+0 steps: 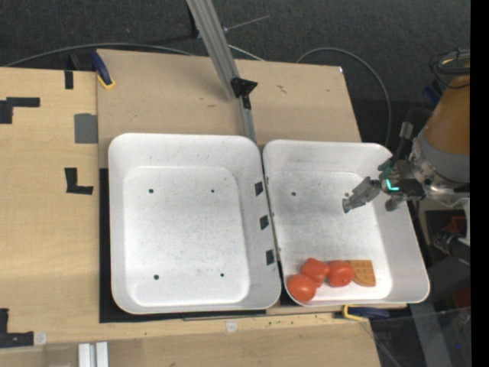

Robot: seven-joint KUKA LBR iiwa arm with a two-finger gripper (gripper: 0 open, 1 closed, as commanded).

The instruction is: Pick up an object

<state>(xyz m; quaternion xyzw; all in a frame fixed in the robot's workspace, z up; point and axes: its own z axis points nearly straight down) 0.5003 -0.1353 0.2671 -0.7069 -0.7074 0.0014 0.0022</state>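
The gripper (357, 199) is hanging over the right bin (321, 159), carrying nothing (whether spread or pressed together, I cannot tell). The red pieces (317, 275) and orange cracker (364, 272) are huddling against the near wall; fingers risk striking it.

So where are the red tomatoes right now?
The red tomatoes sit in the near corner of the right bin, by the wall shared with the left bin, with a waffle-like orange piece beside them.
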